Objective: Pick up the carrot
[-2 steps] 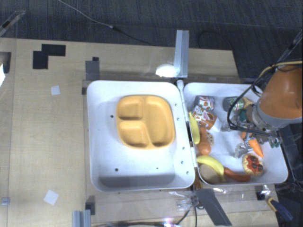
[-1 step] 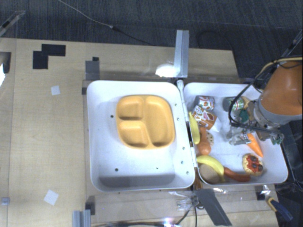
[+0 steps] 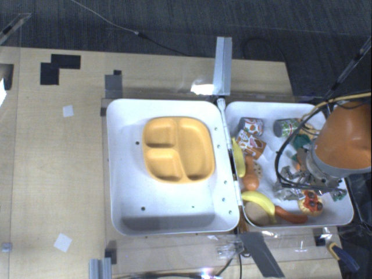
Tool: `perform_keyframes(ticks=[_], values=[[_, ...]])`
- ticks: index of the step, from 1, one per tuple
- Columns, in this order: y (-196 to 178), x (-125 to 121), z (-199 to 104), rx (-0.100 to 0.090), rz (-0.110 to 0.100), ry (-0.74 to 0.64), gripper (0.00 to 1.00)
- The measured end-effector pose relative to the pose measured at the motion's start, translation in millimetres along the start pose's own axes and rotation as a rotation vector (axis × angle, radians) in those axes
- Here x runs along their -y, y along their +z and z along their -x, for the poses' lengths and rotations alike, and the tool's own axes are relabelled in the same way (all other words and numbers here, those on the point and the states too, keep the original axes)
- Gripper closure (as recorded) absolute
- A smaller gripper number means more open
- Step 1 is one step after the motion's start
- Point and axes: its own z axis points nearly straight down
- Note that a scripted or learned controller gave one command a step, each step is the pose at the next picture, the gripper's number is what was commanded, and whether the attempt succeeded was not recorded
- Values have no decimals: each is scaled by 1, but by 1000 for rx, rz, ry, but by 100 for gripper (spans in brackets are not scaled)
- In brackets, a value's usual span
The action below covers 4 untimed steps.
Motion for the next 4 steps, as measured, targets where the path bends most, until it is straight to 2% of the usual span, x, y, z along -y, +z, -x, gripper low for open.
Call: perform_keyframes(ticks=[1, 2, 3, 4], values=[[1, 26, -3, -2, 6, -340, 100], [2, 26, -3, -4, 7, -341, 0], [-11, 27, 0, 3, 0, -344, 100], [1, 9, 2, -3, 3, -788, 100]])
